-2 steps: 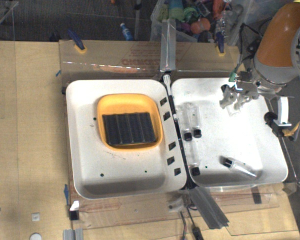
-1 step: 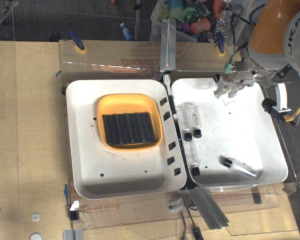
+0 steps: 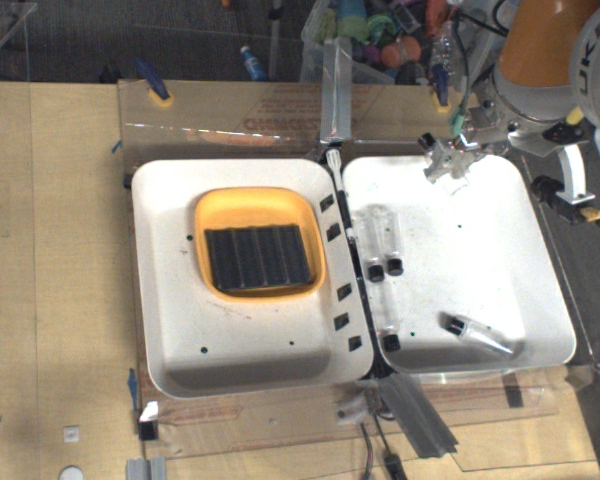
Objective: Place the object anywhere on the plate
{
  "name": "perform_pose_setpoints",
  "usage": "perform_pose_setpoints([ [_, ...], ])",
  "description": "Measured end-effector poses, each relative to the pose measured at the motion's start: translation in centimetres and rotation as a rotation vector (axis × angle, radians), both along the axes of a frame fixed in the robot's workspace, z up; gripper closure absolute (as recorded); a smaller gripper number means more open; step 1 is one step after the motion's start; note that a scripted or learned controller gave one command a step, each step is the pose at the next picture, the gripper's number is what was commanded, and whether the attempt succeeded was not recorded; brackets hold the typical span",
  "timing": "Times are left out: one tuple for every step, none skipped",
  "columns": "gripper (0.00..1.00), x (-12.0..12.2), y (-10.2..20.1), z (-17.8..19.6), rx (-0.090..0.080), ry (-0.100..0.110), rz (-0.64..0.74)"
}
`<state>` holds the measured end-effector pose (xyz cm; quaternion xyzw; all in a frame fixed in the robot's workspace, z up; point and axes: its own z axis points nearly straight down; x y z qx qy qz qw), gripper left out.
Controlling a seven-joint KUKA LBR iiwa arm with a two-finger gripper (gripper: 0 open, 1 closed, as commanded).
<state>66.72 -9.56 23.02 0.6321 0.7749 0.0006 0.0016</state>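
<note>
Wooden bench [image 3: 50, 268] fills most of my view, dark floor behind it, and a clear tub of colourful toys [image 3: 390, 13] sits at the top. Two white bins sit side by side on the bench. Left bin [image 3: 170, 358] holds a yellow-orange plate [image 3: 258, 205] with a dark ribbed rectangular object [image 3: 258, 256] lying flat on it, inside the plate's rim. Right bin [image 3: 540, 298] holds a clear plastic piece with small black caps [image 3: 380, 253] near its left wall and a small dark-and-clear item [image 3: 475, 332] near the front right corner. Arm [image 3: 555, 28] comes in at top right, orange band visible. Gripper [image 3: 450, 156] hangs over the right bin's back edge, well apart from the plate; I cannot tell how its pincer stands.
</note>
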Motion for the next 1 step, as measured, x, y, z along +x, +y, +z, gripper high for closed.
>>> perform_pose_setpoints([
  [1.0,-0.01,0.72,2.28,0.0,-0.001,0.085],
])
